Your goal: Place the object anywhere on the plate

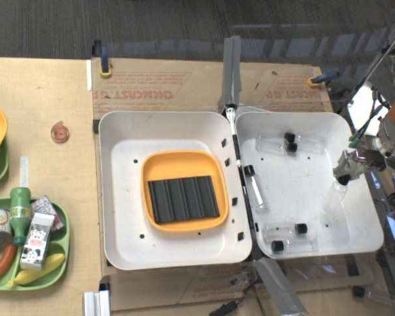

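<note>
On the table left of the bins, a green tray [56, 261] of toy food (bottle, carton, sausage, banana) is seen. The claw [345, 171] is positioned over the right bin's [303, 196] right edge; whether it is open or closed cannot be told. A dark ribbed rectangular object [184, 199] lies flat on the orange plate [184, 165] in the left bin [122, 196].
</note>
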`<state>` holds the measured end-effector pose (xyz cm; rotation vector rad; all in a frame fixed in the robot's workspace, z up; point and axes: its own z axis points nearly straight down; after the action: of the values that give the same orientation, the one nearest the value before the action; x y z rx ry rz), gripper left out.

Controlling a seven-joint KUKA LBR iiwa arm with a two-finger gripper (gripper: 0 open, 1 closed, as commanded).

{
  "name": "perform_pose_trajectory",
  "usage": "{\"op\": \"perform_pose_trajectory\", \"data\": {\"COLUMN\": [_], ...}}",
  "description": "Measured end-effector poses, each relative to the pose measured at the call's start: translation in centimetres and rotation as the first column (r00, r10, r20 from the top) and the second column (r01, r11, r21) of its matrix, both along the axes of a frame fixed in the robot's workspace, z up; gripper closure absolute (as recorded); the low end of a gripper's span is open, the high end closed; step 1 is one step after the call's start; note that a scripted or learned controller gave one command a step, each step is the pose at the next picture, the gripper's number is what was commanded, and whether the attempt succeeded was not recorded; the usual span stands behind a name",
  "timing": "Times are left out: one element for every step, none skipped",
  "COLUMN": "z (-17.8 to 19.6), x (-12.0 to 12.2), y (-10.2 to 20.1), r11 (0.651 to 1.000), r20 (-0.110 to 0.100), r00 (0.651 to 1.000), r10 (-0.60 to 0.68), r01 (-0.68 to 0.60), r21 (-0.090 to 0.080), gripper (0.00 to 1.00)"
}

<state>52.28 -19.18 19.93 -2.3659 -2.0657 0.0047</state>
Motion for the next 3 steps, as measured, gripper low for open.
{"op": "perform_pose_trajectory", "data": {"z": [7.5,15.4,23.5], "x": [10.1,13.7,13.7], "y": [-1.1,-3.0,-3.0], "r11": [0.970,0.939,0.818], "r20": [0.002,0.003,0.003], "r00": [0.970,0.939,0.818], "r10": [0.243,0.344,0.576], "r01": [-0.243,-0.344,-0.576], "r21": [-0.001,-0.001,-0.002], "gripper": [1.00,1.00,1.00]}}
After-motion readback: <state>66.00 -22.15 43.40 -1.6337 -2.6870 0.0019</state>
